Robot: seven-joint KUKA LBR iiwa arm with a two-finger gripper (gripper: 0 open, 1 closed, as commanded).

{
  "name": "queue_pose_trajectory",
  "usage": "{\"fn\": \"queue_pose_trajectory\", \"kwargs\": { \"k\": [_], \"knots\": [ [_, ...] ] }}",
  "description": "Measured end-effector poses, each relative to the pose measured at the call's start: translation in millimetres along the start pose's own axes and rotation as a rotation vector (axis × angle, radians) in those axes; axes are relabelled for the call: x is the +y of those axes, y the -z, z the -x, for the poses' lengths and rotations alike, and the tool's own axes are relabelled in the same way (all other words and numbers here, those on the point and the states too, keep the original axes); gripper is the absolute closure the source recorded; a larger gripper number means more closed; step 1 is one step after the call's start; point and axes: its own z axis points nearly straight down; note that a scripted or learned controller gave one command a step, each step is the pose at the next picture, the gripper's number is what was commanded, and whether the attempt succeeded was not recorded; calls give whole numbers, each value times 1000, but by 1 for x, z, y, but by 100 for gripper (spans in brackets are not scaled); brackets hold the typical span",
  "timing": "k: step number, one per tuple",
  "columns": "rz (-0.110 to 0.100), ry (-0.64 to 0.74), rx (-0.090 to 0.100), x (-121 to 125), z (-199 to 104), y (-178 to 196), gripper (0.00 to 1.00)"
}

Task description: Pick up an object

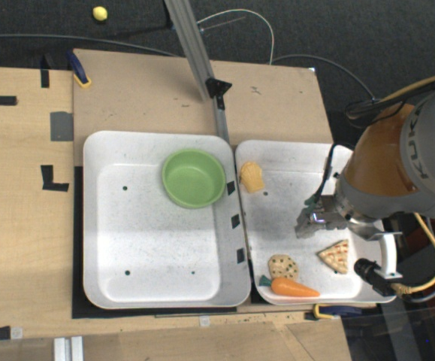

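My gripper [312, 220] hangs over the middle of the right bin [292, 171], below the orange wrist band. Its fingers point down-left and nothing shows between them. A pizza-slice toy [335, 256] lies just right of and below it. A round cookie [282, 265] and an orange carrot [295, 287] rest near the bin's front edge. A yellow bread-like piece [252, 176] sits at the bin's upper left. In the left bin [127, 232] stands a green bowl [194, 177] near the top right corner.
A metal pole [194, 47] slants in from the top and ends at the divide between the bins. Cables loop across the dark floor behind the bench. A small yellow ball [100, 13] lies on the floor at top left.
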Motion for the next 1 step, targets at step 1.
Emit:
{"fn": "queue_pose_trajectory", "kwargs": {
  "k": [1],
  "knots": [
    [0,0,0,1,0,52,100]
  ]
}}
